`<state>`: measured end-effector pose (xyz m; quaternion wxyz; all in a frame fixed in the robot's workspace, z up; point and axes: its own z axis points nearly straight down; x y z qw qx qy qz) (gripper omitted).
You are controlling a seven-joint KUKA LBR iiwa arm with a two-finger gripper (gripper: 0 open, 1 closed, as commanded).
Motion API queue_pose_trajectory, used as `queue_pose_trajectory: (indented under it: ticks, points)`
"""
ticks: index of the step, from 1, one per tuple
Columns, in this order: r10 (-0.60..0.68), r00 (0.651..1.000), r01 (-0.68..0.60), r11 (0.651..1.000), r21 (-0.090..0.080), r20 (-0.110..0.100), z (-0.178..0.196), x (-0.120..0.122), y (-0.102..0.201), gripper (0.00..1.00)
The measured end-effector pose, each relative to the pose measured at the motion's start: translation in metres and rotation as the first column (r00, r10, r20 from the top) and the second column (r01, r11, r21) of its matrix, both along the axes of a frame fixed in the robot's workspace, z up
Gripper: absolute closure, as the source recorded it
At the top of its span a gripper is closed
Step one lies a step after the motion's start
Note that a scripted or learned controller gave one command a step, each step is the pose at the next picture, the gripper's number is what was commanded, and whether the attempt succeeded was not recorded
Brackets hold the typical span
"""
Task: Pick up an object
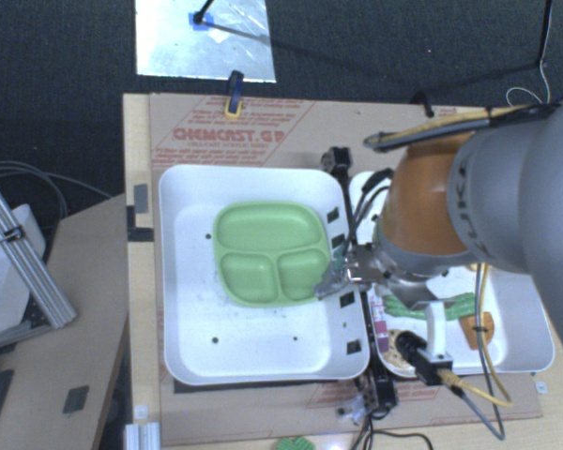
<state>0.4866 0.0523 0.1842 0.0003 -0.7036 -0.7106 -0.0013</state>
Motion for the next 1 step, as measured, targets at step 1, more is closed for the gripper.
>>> queue_pose_trajectory:
  ticks: [1]
  points:
    - [-0.014,1.0,0.014,1.0,-0.004,0.001,0.0003,0.0136,-0.0612,0.0]
